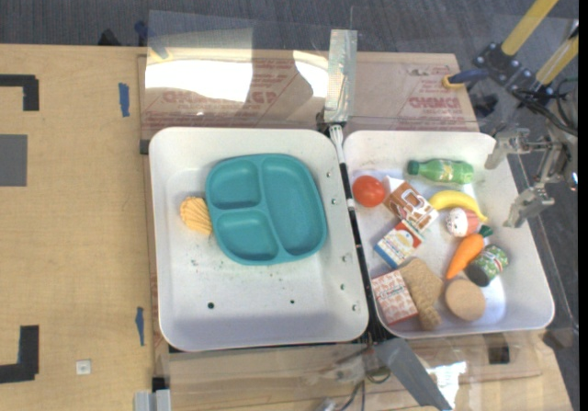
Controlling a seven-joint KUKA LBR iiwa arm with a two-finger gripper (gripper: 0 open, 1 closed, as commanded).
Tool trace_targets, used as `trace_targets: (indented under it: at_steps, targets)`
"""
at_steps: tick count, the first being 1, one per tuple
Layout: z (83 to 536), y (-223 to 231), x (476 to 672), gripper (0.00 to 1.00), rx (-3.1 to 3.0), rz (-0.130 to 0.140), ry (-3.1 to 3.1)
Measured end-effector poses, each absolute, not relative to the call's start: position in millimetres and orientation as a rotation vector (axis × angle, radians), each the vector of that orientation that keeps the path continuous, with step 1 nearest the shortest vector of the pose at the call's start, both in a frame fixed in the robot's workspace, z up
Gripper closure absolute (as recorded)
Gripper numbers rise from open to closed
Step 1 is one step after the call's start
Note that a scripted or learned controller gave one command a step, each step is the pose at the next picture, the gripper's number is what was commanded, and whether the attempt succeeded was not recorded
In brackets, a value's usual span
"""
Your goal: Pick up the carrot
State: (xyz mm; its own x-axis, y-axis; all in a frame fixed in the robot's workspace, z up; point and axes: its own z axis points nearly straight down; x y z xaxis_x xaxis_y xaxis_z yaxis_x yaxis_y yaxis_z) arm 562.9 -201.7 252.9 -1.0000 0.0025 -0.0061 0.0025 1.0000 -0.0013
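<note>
The camera view looks down on the desk (73,216) with two white bins side by side. The left bin (184,308) holds a teal divided plate (266,207) and a small yellow shell-shaped toy (195,213) touching the plate's left edge. The right bin (524,308) is crowded. The carrot (464,256) lies tilted in its right half, orange with a green top pointing up and right. Just above it sit a banana (457,201) and a small white egg-like toy (457,222); a green can (491,263) touches its right side, and a round tan ball (465,300) lies just below. Further left are a red tomato (369,190), some small boxes (411,207) and a brown bread-like block (424,292). A green bottle (441,170) lies near the back wall.

The tool (531,187) hangs at the right rim of the right bin, apart from the carrot. Its state cannot be told from here.

Judging by this, the carrot is untouched and rests in the bin, so the task is not yet begun in earnest: reaching over, closing on the carrot among tight neighbours and lifting all remain
</note>
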Motion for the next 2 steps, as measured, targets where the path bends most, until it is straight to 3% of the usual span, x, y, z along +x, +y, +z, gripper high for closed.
trace_targets:
  at_steps: [1,2]
  targets:
    - [89,-198,547.9,0.00,-0.146,-0.003,3.127]
    - [88,-146,516.3,0.00,-0.089,0.002,3.133]
